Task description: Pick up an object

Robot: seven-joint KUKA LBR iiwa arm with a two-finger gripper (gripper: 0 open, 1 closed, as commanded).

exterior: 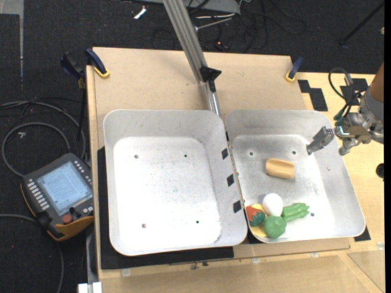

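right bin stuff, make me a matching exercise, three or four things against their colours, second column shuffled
Things:
1. bread roll
2. egg
3. round fruit
4. gripper

Colours:
A. green
B. grey metal
C. tan
D. white

Pairs: 1-C, 2-D, 3-A, 4-B

All three items lie in the right bin, the egg and the round fruit near its front edge.

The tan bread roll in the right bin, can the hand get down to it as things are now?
Probably yes. The bread roll lies alone on bare bin floor, apart from the pile of toys, and the hand hangs nearby above the right bin.
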